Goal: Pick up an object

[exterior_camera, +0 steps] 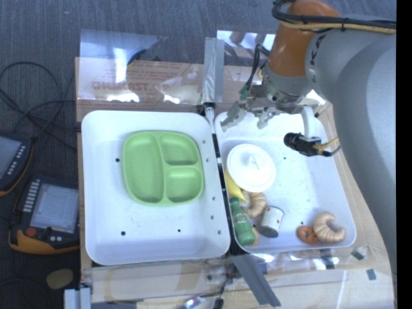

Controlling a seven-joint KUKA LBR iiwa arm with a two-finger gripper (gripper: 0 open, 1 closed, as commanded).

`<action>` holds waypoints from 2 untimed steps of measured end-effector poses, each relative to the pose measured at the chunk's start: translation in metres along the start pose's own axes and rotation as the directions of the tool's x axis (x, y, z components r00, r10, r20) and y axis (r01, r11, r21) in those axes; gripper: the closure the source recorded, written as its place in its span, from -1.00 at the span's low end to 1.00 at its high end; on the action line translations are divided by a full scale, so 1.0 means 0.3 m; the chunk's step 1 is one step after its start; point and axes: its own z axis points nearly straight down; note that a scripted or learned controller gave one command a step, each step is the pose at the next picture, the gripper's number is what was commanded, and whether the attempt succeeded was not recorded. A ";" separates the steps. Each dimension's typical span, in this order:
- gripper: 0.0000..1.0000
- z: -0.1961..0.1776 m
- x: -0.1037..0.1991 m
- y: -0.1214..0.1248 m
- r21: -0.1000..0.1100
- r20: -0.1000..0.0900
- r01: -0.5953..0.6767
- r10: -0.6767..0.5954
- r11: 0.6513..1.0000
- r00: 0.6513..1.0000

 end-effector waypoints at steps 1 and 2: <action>-1.00 -0.057 0.144 -0.048 0.001 0.000 0.101 -0.101 0.995 0.995; -1.00 -0.188 0.248 -0.171 0.000 -0.001 0.313 -0.313 0.950 0.950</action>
